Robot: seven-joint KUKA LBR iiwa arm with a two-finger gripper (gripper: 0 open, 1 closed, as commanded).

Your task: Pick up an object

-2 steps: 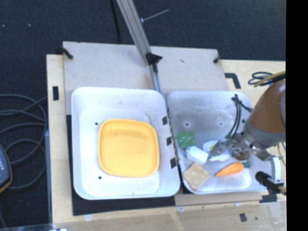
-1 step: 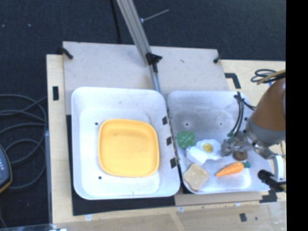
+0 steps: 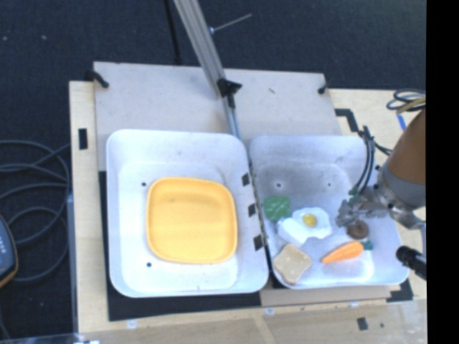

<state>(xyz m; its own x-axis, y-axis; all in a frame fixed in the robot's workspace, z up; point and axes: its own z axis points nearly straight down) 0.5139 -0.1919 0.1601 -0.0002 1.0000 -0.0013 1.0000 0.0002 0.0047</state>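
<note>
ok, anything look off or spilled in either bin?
Nothing spilled or damaged. The square yellow plastic plate lies flat in the left white bin. The toy foods sit crowded at the near end of the right white bin, with the tan bread slice against its front-left corner.

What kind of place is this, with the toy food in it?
Probably a robot lab. A robot arm with a claw reaches over two white bins, with toy food like a carrot, and cables trail nearby.
</note>
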